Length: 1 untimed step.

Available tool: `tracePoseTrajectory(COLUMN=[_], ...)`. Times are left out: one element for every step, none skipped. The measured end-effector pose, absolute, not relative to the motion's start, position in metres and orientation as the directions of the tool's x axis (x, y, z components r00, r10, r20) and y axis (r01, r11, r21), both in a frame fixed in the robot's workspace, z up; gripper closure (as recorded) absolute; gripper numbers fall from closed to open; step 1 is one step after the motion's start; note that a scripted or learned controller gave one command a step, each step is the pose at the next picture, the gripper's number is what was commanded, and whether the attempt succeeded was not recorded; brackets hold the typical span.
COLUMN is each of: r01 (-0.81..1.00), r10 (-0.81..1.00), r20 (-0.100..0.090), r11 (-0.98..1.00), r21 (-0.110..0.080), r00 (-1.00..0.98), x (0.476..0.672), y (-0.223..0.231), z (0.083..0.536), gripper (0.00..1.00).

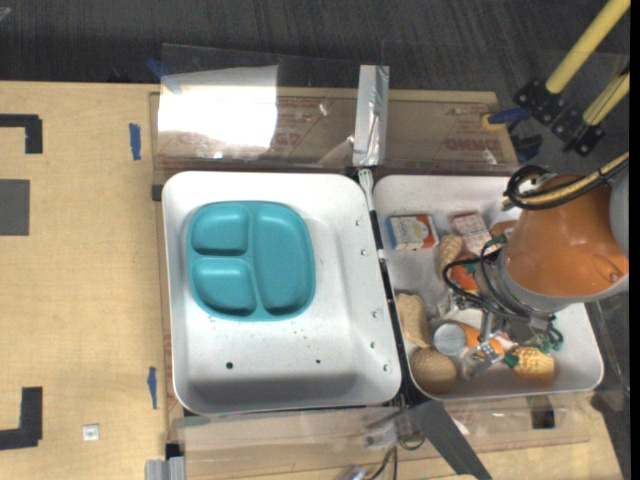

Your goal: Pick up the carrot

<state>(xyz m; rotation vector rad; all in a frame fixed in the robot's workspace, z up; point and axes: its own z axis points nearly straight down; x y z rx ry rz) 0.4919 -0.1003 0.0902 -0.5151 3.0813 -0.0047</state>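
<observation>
The carrot (527, 363) is lying in the right bin (590, 363), near its front right corner, with its long axis running roughly left to right across the view; its orange body is sitting just beside a bit of green at the right end (which end is the tip is too small to tell).

The arm (560, 248) is reaching in from the right and hanging over the right bin, its orange band filling much of the bin's right half, with black cables looping along its left side. The jaws (487, 350) are pointing down into the clutter just left of the carrot; whether they are released or clenched I cannot tell, since the wrist is hiding them in part.

Around them, a round brown item (434, 368) is resting at the bin's front left, a pale bread-like piece (411, 313) is lying behind it, and a small white carton (411, 231) is standing near the back wall. The left bin (340, 358) is holding a teal divided plate (250, 259). Both bins are sitting on the wooden counter (70, 268).
</observation>
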Motion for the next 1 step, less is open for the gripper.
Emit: tracePoseTrajectory(r01=[-0.328], r10=[-0.328], r20=[-0.027], r11=[0.945], r21=[-0.01], r00=[-0.944], x=[0.4955], y=[-0.0986], z=[0.1025], gripper=[1.0])
